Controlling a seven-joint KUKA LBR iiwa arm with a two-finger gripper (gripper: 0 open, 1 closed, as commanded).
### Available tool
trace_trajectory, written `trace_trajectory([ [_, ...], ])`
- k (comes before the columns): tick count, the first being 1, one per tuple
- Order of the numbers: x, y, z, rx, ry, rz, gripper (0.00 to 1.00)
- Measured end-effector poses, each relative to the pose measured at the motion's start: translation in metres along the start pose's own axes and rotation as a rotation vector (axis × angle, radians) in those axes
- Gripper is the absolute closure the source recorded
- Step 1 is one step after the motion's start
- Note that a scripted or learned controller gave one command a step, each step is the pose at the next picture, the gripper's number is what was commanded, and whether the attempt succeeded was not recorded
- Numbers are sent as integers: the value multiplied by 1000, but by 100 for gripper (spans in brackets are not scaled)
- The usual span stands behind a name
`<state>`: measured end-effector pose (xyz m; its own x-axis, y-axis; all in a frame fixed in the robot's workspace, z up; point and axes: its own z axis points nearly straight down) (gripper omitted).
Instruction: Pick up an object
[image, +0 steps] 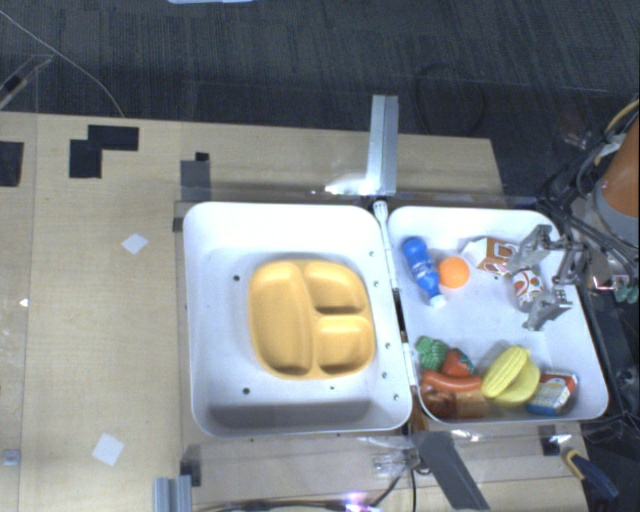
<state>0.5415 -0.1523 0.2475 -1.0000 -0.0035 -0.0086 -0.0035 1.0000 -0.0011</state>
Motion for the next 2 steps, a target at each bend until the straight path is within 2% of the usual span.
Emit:
trace_trajectory([
  [1,13,-50,153,0,1,347,0],
  [2,-21,-6,158,-2,-6,618,0],
])
